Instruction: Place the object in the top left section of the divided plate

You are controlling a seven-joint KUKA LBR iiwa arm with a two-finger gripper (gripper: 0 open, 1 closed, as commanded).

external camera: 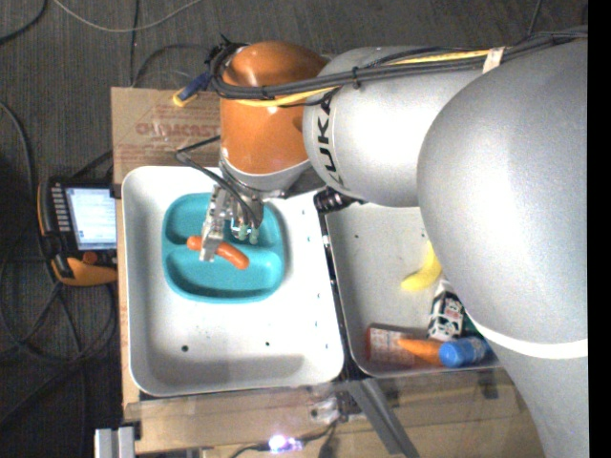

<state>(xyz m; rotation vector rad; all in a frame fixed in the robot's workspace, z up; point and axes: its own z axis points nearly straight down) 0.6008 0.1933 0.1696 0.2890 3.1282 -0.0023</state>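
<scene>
Lying under the pincer (232, 229), an orange carrot (221, 251) crosses the teal plate (225, 281).

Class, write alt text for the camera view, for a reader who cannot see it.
A grey robot arm's gripper hangs over a teal divided plate in the left white bin, right above an orange carrot-like object. The right bin holds a banana and other items.

We see the plate (224, 273) lying in the left bin (239, 351), toward its far end, with the carrot (221, 252) resting across the plate's middle and the gripper (227, 229) directly over it. In the right bin (382, 246), a banana (423, 273) lies near the middle. Nearer us, a small carton (444, 317) and a bottle (439, 351) sit at the bin's near end. Left of the left bin we find a pendant (81, 229), and behind that bin lies a cardboard sheet (158, 127).
</scene>
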